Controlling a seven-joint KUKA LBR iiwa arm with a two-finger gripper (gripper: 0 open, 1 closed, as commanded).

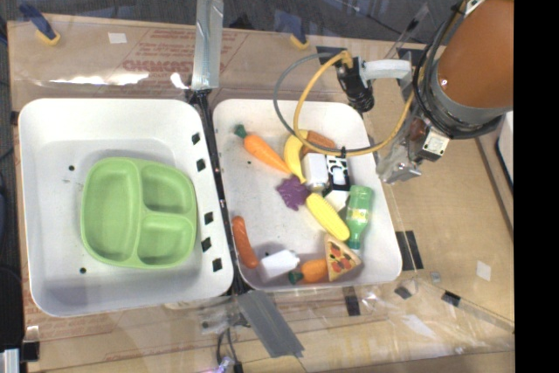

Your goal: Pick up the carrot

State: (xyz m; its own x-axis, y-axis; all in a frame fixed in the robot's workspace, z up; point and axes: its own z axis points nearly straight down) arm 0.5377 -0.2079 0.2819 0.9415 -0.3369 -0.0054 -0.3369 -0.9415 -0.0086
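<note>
Orange carrot with green top [258,149] in the right white bin [229,188], toward its far left corner, yellow banana [294,155] just right of it, purple grapes [293,192] nearer the camera, claw [403,167] outside the bin's right rim, grip state unclear, green divided plate [137,210] in the left bin.

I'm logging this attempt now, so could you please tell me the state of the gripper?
Grey two-finger gripper: cannot be told; it sits over the right white bin's right rim, apart from the orange carrot.
</note>
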